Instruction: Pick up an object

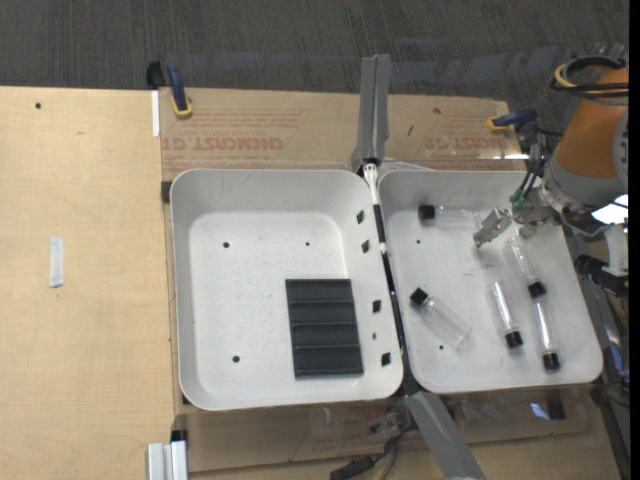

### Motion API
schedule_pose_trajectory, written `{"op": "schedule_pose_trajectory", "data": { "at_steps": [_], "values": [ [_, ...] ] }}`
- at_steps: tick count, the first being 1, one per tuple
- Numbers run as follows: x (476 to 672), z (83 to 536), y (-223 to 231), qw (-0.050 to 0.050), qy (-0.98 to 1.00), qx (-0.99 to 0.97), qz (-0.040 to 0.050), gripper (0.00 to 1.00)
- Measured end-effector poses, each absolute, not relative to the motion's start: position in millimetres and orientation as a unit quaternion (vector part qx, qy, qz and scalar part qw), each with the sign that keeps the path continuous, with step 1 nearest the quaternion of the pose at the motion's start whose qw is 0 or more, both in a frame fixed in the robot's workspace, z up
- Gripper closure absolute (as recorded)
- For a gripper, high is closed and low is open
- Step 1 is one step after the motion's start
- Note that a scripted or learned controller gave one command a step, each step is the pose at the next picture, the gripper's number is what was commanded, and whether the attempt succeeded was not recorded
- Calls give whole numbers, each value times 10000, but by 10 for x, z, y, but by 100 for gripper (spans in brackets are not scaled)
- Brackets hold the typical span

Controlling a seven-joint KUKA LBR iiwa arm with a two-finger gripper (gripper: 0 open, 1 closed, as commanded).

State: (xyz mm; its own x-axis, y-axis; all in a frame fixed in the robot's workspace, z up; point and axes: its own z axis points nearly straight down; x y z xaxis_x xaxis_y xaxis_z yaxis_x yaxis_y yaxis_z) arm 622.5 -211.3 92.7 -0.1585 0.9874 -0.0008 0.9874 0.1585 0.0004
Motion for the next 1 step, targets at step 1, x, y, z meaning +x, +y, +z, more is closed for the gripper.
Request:
{"op": "schedule_pose_trajectory", "data": {
  "at_steps": [1],
  "values": [
    [5612, 915, -2124, -11, 7601, 6499, 3, 0]
  ]
}}
